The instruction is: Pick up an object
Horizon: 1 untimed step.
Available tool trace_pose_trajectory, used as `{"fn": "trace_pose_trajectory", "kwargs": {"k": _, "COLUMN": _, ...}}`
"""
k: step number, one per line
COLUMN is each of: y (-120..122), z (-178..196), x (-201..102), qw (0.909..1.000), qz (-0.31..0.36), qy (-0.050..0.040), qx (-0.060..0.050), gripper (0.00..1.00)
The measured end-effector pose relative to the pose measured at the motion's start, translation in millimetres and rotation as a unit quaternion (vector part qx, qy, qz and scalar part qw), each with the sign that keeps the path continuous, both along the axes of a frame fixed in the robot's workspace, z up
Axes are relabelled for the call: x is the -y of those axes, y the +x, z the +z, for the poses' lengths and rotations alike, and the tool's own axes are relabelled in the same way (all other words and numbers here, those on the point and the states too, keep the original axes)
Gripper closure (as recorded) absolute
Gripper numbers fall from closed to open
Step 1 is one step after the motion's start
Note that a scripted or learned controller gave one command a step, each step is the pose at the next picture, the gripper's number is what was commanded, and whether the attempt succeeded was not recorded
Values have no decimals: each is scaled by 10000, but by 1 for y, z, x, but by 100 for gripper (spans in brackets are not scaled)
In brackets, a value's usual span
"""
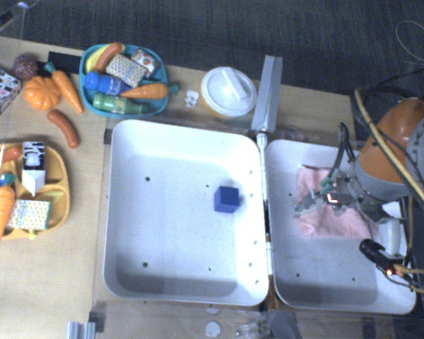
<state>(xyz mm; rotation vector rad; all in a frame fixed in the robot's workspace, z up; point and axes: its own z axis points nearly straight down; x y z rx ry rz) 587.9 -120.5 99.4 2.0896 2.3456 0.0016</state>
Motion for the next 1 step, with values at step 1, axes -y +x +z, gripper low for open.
{"fn": "trace_pose_trajectory", "kwargs": {"k": 1, "y": -14, "z": -9, "x": -30, "qw": 10000, "qz": -20, "qy": -19, "qx": 75, "gripper": 0}}
